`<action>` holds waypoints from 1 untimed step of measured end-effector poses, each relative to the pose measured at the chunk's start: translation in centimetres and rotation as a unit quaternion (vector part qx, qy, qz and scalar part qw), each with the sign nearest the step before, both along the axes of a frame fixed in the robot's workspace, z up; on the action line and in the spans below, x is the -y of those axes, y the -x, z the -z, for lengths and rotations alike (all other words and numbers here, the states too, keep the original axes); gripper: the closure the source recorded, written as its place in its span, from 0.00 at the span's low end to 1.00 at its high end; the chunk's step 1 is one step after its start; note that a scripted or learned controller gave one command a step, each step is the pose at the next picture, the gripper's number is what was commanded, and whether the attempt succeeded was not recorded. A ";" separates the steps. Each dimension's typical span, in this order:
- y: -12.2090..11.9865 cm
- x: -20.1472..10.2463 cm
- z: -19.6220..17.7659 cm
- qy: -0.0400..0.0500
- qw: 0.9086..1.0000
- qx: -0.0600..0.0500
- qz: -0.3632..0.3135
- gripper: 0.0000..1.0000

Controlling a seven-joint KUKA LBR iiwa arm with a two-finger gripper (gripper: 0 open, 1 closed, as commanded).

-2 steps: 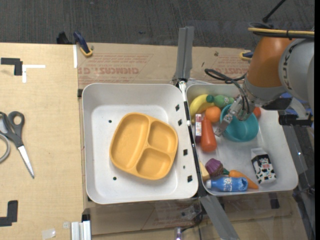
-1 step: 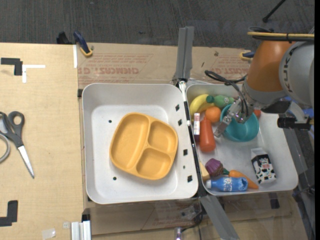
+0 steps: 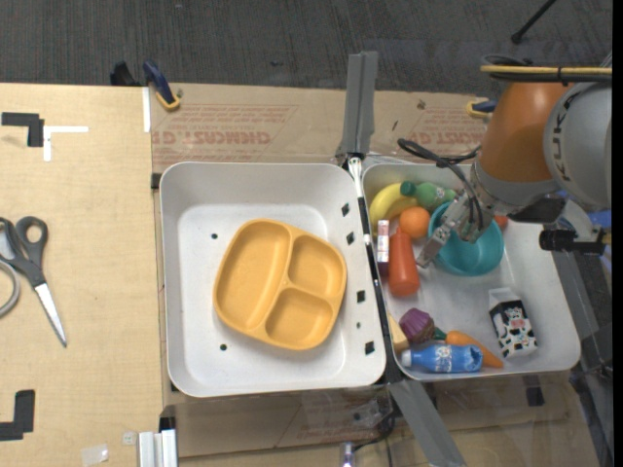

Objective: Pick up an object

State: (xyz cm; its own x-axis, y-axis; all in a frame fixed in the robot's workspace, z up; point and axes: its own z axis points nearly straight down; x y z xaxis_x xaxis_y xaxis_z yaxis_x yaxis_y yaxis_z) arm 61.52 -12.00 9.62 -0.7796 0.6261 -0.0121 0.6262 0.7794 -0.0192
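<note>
Where scissors (image 3: 34, 270) lie, pale bench (image 3: 78, 358)

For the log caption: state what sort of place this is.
Probably a robotics lab bench for grasping trials: a grey-and-orange arm reaches into a white bin of toy food, a second bin holds a yellow divided plate, and scissors lie nearby.

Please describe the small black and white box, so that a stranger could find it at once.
Look in the right bin, which holds the toys. The box stands near its front right corner, apart from the teal bowl behind it. It alone has cow-like black and white patches.
</note>
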 end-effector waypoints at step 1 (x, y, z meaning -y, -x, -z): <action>0.7 -0.3 -0.2 0.001 1.000 0.007 0.021 0.00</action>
State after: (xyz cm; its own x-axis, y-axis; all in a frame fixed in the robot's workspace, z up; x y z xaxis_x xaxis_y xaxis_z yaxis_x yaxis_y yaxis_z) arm 60.80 -11.72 9.83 -0.7530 0.6575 -0.0248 0.6579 0.7530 -0.0117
